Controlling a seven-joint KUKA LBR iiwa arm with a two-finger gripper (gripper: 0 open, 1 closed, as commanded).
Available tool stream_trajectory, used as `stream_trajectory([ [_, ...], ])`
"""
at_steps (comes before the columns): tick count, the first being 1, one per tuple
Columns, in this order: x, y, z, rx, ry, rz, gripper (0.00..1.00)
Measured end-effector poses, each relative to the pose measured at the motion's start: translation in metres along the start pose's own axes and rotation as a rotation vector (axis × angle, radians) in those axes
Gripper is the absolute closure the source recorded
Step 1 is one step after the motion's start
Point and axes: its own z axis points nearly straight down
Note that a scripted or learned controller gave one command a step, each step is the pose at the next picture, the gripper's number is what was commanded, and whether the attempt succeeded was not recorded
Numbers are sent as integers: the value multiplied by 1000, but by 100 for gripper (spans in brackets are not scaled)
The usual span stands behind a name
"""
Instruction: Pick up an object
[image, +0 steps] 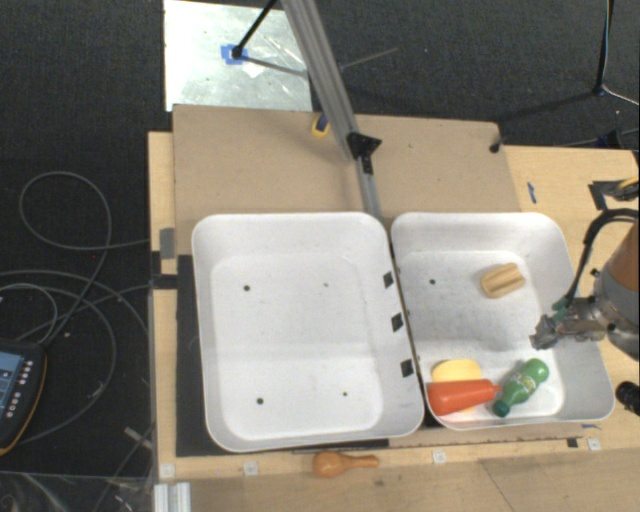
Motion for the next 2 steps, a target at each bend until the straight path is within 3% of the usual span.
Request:
stream_trajectory([
  [2,-3,14,-101,-3,-1,-5,100],
])
